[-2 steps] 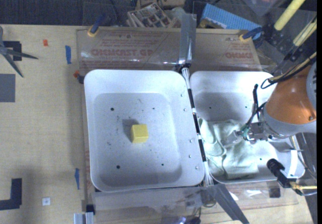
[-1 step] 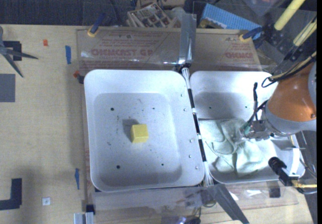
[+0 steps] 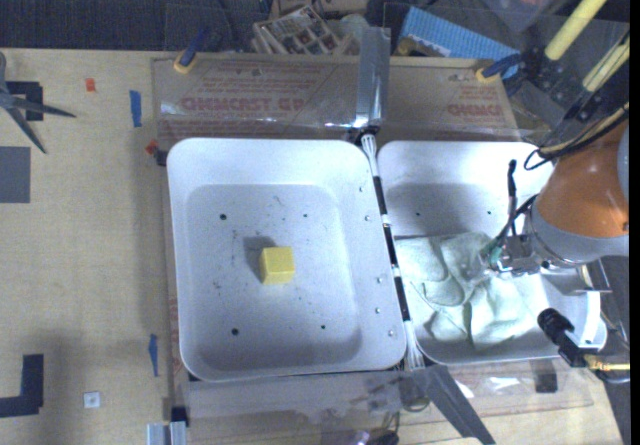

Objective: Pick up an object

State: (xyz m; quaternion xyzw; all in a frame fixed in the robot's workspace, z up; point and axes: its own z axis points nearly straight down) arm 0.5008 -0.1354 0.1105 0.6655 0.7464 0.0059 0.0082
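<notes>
Hanging over a pale cloth (image 3: 470,288) in the right bin (image 3: 440,173), the tool (image 3: 503,258) — grip perhaps hidden, cannot tell.

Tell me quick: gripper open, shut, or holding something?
Gripper: cannot be told. It is down at the pale cloth in the right bin, and its state is hidden there.

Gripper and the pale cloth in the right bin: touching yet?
Cannot tell. In the camera view the gripper sits low over the crumpled cloth, overlapping it, but the slanted angle hides any contact or gap.
</notes>
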